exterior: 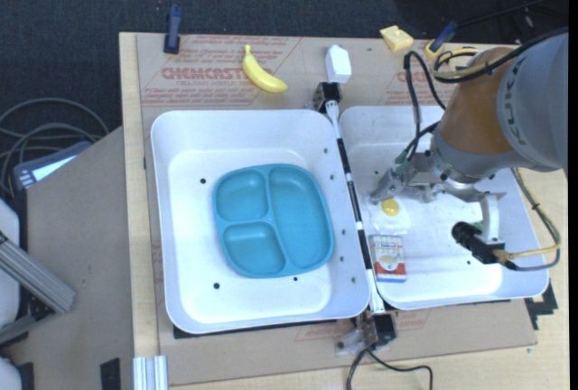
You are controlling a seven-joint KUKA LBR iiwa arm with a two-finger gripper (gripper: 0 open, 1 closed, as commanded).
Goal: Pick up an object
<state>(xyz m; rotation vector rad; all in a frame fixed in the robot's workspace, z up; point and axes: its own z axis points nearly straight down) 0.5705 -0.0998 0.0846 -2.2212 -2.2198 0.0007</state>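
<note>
small carton with unreadable print lies below the gripper, whose grip state i cannot tell.

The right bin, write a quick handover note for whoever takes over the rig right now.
Gripper: low in the right bin, beside the small yellow object; whether it grips anything cannot be told.
Things: yellow object and a red-and-white carton lie near the right bin's left wall. Blue divided plate sits in the left bin. Banana lies on the bench, outside the bins.
Done: arm is down over the yellow object.
Left: grasp and lift.
</note>
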